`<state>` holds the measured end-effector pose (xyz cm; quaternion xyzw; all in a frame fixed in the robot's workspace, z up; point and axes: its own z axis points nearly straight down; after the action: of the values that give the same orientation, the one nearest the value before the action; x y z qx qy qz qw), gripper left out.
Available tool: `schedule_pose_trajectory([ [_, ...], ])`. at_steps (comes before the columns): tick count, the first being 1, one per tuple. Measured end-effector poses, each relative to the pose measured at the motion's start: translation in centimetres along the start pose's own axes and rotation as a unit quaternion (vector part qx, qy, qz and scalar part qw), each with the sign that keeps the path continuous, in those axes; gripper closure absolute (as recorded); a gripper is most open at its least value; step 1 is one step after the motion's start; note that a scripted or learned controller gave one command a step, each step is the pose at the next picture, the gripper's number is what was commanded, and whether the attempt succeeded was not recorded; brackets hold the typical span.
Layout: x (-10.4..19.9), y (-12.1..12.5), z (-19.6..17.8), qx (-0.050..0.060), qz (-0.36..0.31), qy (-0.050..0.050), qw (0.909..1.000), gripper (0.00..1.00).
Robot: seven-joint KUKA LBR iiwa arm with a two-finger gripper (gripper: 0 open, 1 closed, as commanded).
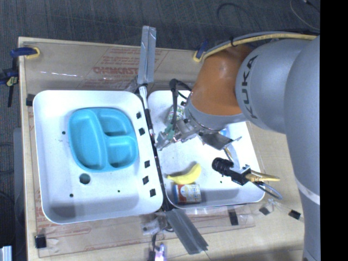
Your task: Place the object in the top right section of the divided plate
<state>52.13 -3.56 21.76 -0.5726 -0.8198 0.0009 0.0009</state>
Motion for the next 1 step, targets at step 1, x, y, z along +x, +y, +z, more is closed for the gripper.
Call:
schedule_pose_trajectory([
  [1, -3.9, 0.19, 2.62, 0.001, 0.011, 0.0, 0.9999, 1.0],
])
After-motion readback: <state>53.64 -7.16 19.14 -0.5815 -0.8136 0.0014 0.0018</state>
